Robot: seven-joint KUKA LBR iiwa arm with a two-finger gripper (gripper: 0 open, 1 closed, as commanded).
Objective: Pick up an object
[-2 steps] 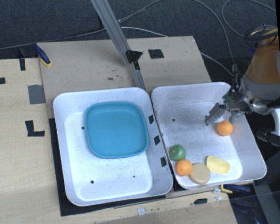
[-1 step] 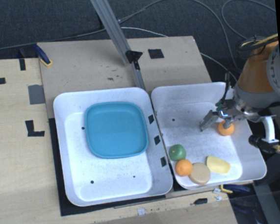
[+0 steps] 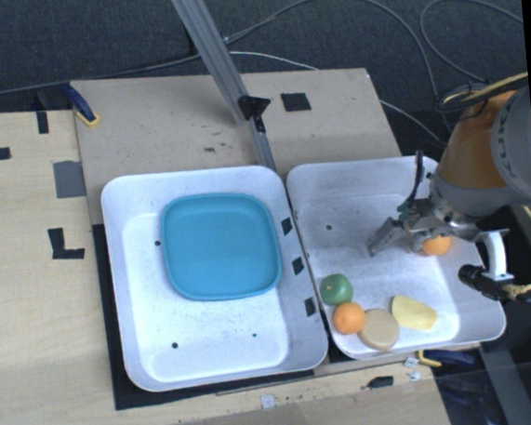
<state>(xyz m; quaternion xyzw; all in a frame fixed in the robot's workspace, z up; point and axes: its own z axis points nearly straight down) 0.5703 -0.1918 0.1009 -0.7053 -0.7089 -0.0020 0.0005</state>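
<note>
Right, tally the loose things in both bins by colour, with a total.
Blue: 1, the plate in the left bin.
Green: 1, a round fruit.
Orange: 2, a round fruit and a small piece by the gripper.
Tan: 1, a disc.
Yellow: 1, a lump.
Total: 6.

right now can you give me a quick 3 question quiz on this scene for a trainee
1. True or false: the blue plate lies in the left bin.
2. Which sits nearest the gripper? A green ball B orange ball C yellow piece
3. Fill in: the tan disc sits between the orange fruit and the ____ piece.

Key: 1 true; 2 B; 3 yellow
</note>
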